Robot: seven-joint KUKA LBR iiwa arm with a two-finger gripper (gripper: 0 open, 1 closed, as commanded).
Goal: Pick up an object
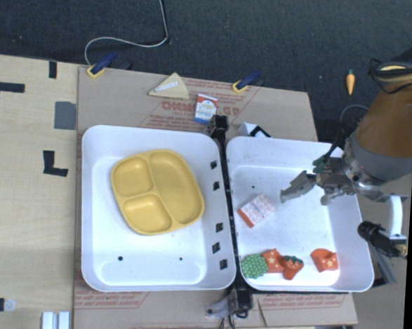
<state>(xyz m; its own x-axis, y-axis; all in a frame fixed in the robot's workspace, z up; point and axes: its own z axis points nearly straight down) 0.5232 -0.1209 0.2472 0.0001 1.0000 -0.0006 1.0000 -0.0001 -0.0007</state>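
Observation:
My gripper hangs over the middle of the right bin, open, with its two fingers spread and nothing between them. A small white and red packet lies on the bin floor to the lower left of the fingers, apart from them. Along the bin's front wall sit a green piece, two red pieces touching each other, and a red-orange piece further right.
The left bin holds a yellow divided plate. Behind the bins on the cardboard are a small red and white box and a tan wedge. A black divider runs between the bins.

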